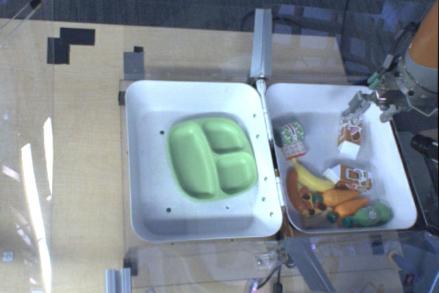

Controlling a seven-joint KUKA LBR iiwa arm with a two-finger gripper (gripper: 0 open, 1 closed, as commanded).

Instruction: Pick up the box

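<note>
The gripper, its 2 metal fingers spread and holding nothing, hangs over the right bin's far edge above a rectangular printed carton box.

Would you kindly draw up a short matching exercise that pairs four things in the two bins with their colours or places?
Things:
1. sectioned plate
2. banana
3. carrot
4. small carton with green print

Descriptions:
A. yellow, curved
B. orange, near the right bin's front edge
C. pale green, in the left bin
D. in the right bin, close to the divider between the bins

Pairs: 1-C, 2-A, 3-B, 4-D
</note>
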